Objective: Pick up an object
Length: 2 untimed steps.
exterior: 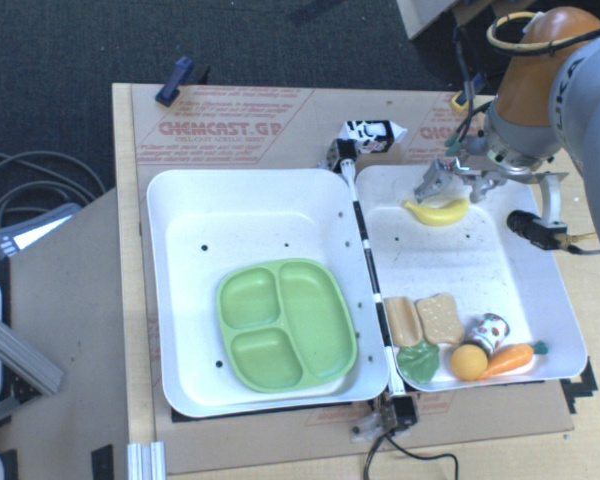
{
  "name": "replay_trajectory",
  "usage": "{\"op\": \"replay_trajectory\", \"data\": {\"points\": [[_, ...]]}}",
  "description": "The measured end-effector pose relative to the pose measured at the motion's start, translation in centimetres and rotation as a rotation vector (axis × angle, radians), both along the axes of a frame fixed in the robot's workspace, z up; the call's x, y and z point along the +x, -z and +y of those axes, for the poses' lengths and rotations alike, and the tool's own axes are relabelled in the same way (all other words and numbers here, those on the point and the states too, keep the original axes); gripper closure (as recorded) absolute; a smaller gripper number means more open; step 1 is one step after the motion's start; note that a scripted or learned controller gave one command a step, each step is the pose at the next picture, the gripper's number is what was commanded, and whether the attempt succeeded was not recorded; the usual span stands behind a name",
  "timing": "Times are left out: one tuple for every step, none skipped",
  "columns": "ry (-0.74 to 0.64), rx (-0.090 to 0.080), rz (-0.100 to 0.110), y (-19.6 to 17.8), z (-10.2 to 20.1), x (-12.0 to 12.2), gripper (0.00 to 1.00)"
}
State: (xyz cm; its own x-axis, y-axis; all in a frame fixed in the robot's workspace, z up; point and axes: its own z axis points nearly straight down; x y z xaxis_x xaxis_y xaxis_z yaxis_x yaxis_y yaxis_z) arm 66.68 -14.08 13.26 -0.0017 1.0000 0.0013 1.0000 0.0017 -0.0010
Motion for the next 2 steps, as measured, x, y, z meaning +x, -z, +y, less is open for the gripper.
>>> {"op": "replay_trajectory", "data": {"points": [[0.002,-0.010,-0.011,4.0,-0.2,0.3,0.00],[-0.001,-0.013,-0.014,2.8,-0.2,0.4,1.00]]}}
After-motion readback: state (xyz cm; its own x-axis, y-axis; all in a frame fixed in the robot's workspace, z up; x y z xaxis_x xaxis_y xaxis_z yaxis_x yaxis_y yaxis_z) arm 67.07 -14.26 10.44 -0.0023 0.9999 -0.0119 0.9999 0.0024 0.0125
